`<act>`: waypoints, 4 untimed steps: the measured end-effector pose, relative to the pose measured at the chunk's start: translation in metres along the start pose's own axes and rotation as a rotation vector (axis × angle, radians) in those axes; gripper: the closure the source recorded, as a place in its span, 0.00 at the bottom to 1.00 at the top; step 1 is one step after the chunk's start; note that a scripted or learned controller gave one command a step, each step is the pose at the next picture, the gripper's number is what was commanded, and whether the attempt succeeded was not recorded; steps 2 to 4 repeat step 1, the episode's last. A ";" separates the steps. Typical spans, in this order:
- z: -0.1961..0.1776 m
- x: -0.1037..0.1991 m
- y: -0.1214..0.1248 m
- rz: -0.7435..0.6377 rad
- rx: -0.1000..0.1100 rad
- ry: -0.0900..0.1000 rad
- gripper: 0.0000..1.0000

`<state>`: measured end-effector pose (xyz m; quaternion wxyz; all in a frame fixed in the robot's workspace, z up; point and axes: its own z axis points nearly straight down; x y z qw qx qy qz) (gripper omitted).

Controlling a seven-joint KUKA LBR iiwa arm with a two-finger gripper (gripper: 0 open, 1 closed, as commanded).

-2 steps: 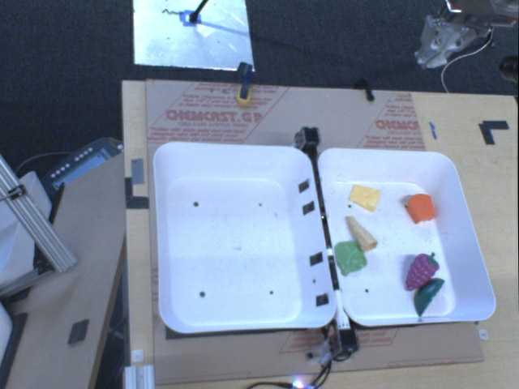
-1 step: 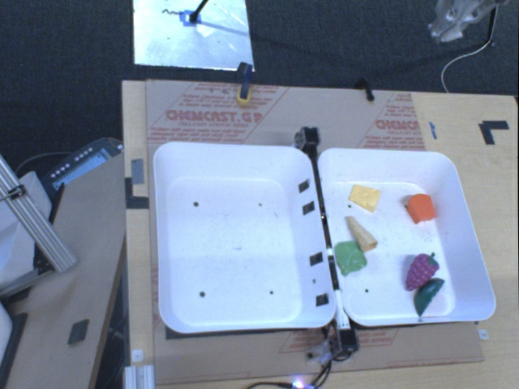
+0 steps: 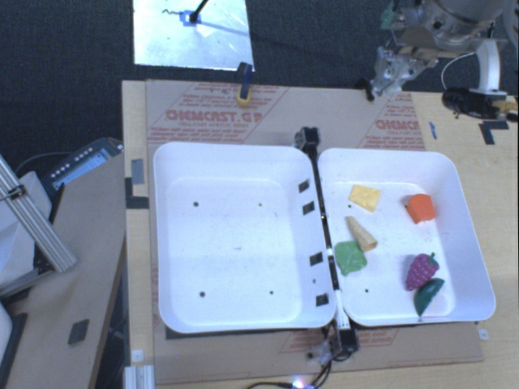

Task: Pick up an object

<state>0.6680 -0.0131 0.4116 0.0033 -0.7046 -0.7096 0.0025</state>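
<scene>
right white bin holds every candidate, all toward six o'clock from the end effector: yellow block nearest, then orange piece, tan cone lying diagonal, green piece, purple grapes. arm raised beyond the bin's far rim, above the table. grip state impossible to tell; nothing seen held.

A dark carpeted floor surrounds the wooden bench, whose top carries a cardboard sheet printed with red lettering. A shiny metal plate lies on the carpet beyond the bench (it catches the light brightly). At the left stand a slanted aluminium rail and a grey handheld controller.
</scene>
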 end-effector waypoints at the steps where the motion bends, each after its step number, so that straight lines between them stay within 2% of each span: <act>1: -0.066 0.008 0.000 0.000 -0.017 -0.001 1.00; 4: -0.066 0.008 0.000 0.000 -0.017 -0.001 1.00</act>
